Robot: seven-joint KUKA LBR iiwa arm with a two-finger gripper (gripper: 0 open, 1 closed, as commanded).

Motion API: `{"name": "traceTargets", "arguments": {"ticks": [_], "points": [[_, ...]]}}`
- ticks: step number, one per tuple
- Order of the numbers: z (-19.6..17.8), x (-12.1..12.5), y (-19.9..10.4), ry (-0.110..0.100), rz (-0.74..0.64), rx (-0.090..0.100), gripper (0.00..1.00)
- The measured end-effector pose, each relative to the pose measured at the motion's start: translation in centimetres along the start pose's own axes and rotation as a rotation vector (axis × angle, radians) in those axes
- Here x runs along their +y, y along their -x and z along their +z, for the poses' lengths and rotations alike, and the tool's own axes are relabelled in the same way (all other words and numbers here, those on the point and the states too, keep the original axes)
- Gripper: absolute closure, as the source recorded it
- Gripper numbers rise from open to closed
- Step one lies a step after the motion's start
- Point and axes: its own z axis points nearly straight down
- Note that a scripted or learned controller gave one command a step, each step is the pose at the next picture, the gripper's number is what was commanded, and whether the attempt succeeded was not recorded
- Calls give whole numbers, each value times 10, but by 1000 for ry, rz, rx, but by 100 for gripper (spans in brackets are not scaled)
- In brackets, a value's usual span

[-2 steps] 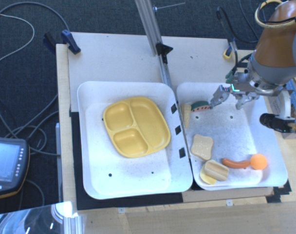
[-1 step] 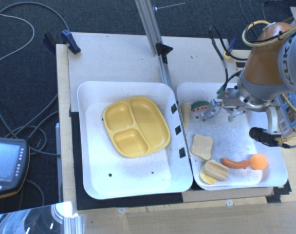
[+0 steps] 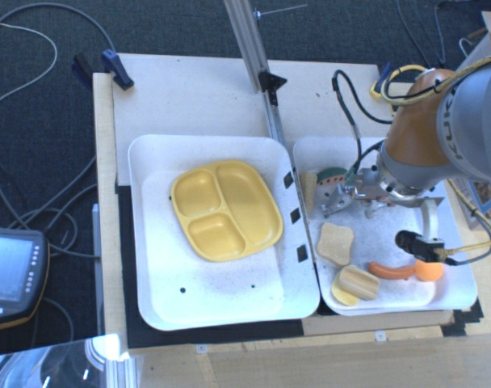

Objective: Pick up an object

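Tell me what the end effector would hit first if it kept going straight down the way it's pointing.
Probably the right bin's floor. The end effector points down beside the green-topped object, above the toast slice, but depth is unclear.

A robotics lab is suggested: a pale wooden worktop (image 3: 189, 95) bearing 2 shallow white plastic bins (image 3: 148, 217) is set on dark carpet (image 3: 35, 136), with loose grey cables (image 3: 19, 35) and a handheld orange-edged control pendant (image 3: 11, 277) lying alongside.
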Motion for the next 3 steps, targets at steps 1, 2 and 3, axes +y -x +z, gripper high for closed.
{"name": "traceTargets", "arguments": {"ticks": [1, 2, 3], "points": [[19, 0, -1, 4, 0, -1, 0], [6, 1, -1, 9, 0, 0, 100], [-40, 2, 5, 15, 0, -3, 100]]}}
